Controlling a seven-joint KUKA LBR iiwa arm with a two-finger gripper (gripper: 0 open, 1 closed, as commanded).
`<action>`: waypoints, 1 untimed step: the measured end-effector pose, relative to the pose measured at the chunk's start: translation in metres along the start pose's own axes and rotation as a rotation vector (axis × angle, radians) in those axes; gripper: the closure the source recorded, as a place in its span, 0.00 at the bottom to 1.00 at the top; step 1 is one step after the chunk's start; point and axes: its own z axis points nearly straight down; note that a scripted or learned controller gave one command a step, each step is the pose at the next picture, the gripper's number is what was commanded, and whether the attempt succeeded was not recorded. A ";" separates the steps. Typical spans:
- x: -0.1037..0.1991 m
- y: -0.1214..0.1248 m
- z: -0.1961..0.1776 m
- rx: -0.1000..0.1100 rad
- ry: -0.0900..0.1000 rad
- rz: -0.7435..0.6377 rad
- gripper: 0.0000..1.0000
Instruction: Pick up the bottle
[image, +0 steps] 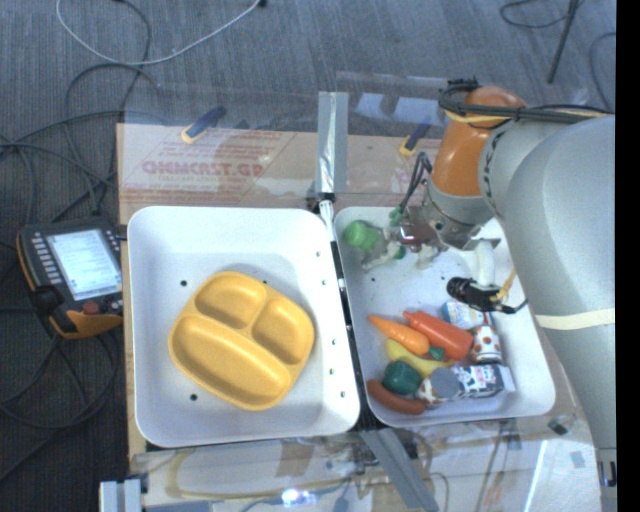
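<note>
Two white bins are sitting side by side on my screen, and I am watching the arm (560, 250) reaching in from the right over the far end of the right bin (535, 395). The gripper (408, 248) is hanging low there, just beside a green toy (360, 236) that is lying in that bin's far left corner. From this slanted angle I cannot tell whether the gripper is released or clenched, nor whether it is touching the toy.

What I am taking for the bottle (487, 346), a small white one with red on it, is sitting well apart from the gripper, in the near right part of the same bin. It is resting just beside a red-orange carrot (442, 333), with a longer orange carrot (398, 331) lying further left. Crowding the near end of the bin around them are a yellow piece (412, 354), a dark green pepper (402, 377), a red sausage-shaped toy (395, 401) and a white labelled pack (482, 380) lying on its side just in front of the bottle.

The left bin (150, 400) is holding a yellow divided plate (243, 340), lying flat near its middle. Behind both bins a sheet of cardboard (230, 165) is showing, and left of the bench a teach pendant (72, 265) is glowing on the floor among loose cables (60, 110).
</note>
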 end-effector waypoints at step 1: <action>-0.005 -0.001 0.001 0.016 0.021 0.154 0.00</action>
